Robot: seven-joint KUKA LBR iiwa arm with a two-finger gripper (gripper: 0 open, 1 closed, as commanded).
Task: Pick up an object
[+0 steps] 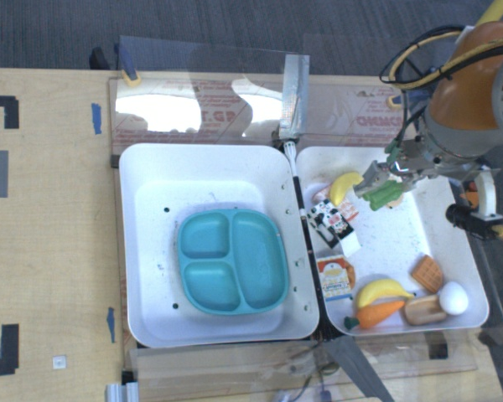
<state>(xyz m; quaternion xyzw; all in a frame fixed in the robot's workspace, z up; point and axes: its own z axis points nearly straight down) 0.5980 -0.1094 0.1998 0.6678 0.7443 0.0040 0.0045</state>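
Right bin (478, 308), near edge: smooth white egg (454, 298), tapered orange carrot (377, 312), curved glossy banana (382, 290), ridged waffle (427, 272).

Left bin (142, 224): teal three-compartment plastic tray (231, 260).

Far corner of right bin: gripper (384, 184) closed on a green object (386, 195), apparently raised above the floor.

Judgement: grasp achieved; lift clear remains.

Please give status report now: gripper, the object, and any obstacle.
Gripper low over the right bin, far end. Green object at its tip, grasp unconfirmed. Yellow banana close beside it.
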